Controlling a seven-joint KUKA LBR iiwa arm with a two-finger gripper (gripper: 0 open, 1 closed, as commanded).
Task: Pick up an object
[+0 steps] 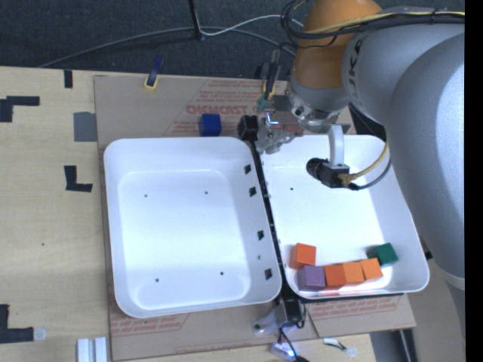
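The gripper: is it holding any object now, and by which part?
It cannot be told. The gripper sits at the right bin's far-left corner, showing no block; the blocks lie along the near edge.

Table is light wood-tone, with black tape marks at 9 and 10 o'clock and one grey patch toward 10. A brown cardboard sheet with red print lies flat on the table, covering the middle. Two shallow white bins sit on the cardboard, side by side, touching along their inner edges: left bin at centre-left, right bin at centre-right. A blue cube rests on the cardboard just beyond the left bin's far rim, toward 12. A blue-and-yellow clip sits at the cardboard's far edge, 11 o'clock. Thin cables run across the dark floor beyond the table.
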